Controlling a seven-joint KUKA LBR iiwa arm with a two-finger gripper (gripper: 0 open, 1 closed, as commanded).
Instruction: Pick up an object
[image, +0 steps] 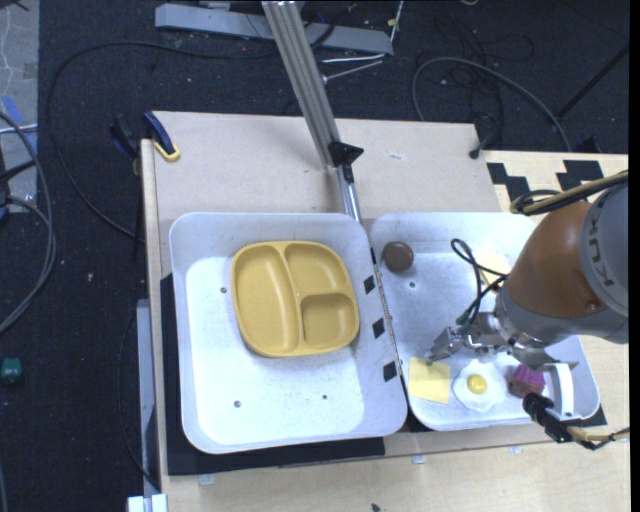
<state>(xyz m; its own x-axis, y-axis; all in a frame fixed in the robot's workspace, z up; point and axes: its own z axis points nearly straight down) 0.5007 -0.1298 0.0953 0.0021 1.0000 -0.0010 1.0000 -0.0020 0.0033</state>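
gripper (445, 347): low in the right bin (430, 275), just above the yellow block (431, 381); can't tell whether it is apart or together, nothing visibly between it
yellow block: front-left corner of the right bin, lying flat, nearest candidate to the gripper
block handling: looks like a toy cheese wedge, probably light and stiff, smooth plastic so may slip; best taken across its two short flat sides
fried egg (477, 384): just right of the block, touching or nearly so; flat and thin, poor grasp, likely needs an edge pinch
brown ball (398, 257): back-left of the right bin, well apart from the gripper; round, likely rolls off the pads
purple item (526, 379): beside the egg, partly under the wrist, shape unclear
yellow tray (296, 298): in the left bin (200, 300), three compartments, wide and rigid; only the rim is graspable
risk: block sits close to the bin wall, one side has little clearance
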